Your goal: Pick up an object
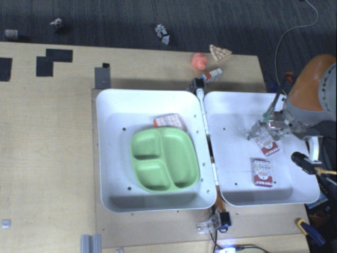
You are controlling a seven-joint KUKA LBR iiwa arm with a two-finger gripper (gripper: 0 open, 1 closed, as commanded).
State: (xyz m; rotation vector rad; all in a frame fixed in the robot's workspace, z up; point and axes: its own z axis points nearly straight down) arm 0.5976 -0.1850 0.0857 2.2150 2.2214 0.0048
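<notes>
My gripper [265,129] is low over the right bin [231,157], in its upper right part. A small red and white packet [267,144] lies tilted directly under and in front of it, touching or nearly touching the gripper tip. I cannot tell whether the packet is held. A second red and white packet [261,172] lies flat nearer the bin's front. The grey arm with its orange band [313,86] comes in from the right.
The left bin [113,141] holds a green divided plate [164,159] and another red and white packet [168,121] behind it. On the bench behind the bins lie a pink ball [199,61], a wedge-shaped toy [220,52] and a small tube [212,75].
</notes>
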